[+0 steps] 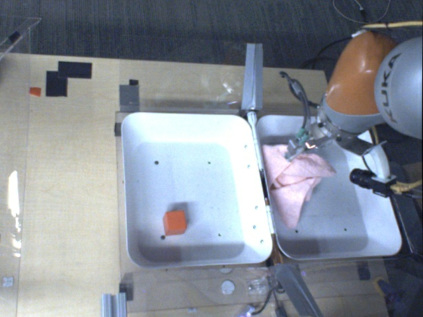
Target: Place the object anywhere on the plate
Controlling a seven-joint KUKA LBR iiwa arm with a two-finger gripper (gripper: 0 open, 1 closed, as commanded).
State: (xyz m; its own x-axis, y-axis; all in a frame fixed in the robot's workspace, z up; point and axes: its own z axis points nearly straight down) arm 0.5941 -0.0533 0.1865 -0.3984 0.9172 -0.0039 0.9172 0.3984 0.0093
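My gripper point(303, 142) is positioned over the right bin point(370, 243), at the upper edge of a pink cloth point(295, 177). I cannot tell its state: the tip is small and blurred against the cloth. The cloth lies crumpled along the left wall of the right bin. An orange block point(175, 222) rests on the floor of the left bin point(192, 127), near its front left corner, well apart from my gripper.
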